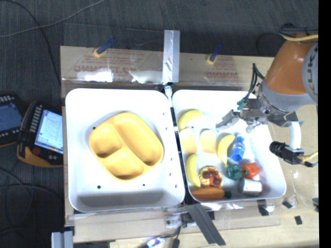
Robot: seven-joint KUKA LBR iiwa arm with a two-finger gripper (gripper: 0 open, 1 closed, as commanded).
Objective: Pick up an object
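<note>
The right bin (279, 187) holds a crowd of toy items: yellow banana-like pieces (189, 120), a blue bottle (237, 150), a green piece (235, 171), a red piece (251, 169), a white block (251, 187), an orange carrot (209, 194) and a round pizza-like toy (210, 175). My gripper (236, 125) hangs over the back of this bin, just above the blue bottle and the yellow pieces. Its fingers are spread open, one of them (226, 121) pointing left, with nothing between them.
A yellow divided plate (125, 144) lies in the left bin (83, 190). A metal divider post (171, 56) stands at the back between the bins. A handheld pendant (42, 133) rests off the bench at the left. A black cable fitting (282, 150) sticks out near the right bin's rim.
</note>
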